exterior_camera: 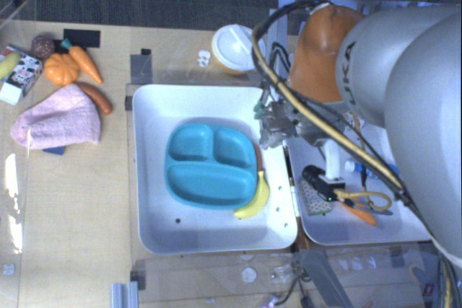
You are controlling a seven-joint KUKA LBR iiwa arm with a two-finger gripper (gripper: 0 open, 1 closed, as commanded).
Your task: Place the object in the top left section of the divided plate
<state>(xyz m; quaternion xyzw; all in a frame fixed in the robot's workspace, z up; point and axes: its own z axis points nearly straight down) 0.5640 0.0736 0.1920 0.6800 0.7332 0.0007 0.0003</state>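
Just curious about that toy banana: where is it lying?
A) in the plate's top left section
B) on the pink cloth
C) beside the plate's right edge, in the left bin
C: the banana curves along the blue plate's lower right rim, on the white bin's floor.

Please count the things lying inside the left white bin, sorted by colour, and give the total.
Blue: 1, the blue plastic divided plate
Yellow: 1, the curved yellow toy banana by the plate's right rim
Total: 2 in the left white shallow bin

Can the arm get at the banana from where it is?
Probably yes. The gripper hangs just above and right of the banana, which lies uncovered against the blue plate, nothing between them.
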